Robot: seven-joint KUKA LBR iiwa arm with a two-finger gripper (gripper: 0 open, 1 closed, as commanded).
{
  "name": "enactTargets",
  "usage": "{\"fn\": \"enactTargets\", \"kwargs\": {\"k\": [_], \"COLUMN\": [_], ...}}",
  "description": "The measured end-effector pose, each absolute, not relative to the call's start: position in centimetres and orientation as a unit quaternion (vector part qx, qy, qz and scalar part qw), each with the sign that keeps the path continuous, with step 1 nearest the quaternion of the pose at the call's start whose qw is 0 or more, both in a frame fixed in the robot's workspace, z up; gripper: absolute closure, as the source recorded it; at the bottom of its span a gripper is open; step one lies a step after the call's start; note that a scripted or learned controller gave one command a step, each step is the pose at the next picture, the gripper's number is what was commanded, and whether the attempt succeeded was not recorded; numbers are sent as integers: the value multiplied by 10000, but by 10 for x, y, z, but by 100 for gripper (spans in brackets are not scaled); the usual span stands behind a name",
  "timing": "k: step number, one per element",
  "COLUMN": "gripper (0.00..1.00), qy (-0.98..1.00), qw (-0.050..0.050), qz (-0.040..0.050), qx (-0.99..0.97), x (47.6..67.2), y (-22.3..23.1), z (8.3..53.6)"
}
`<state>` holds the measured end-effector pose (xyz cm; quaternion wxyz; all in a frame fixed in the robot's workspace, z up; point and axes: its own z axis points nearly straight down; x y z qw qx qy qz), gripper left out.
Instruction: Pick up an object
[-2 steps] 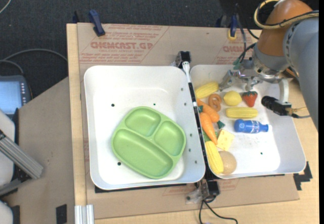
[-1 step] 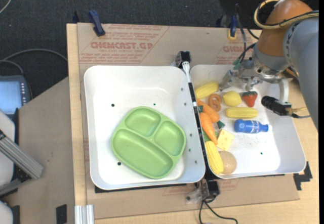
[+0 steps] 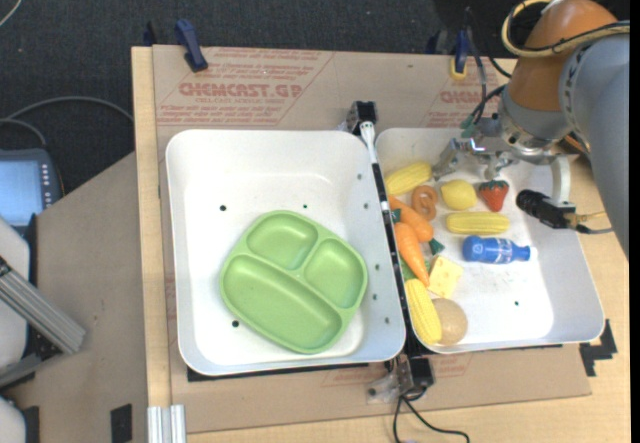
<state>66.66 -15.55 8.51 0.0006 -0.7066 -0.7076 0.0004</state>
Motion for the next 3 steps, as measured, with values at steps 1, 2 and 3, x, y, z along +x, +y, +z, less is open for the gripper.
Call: {"fn": "enactTargets", "kwargs": {"k": [1, 2, 3], "gripper": [0, 100, 100], "qy": [-7068, -7068, -7094], "qw": [22, -6, -26], "qz": [12, -3, -30], "qx": [-7074, -7074, -7048], "x": [631, 634, 624], "y": [-156, -156, -82], "z": [85, 96, 191]}}
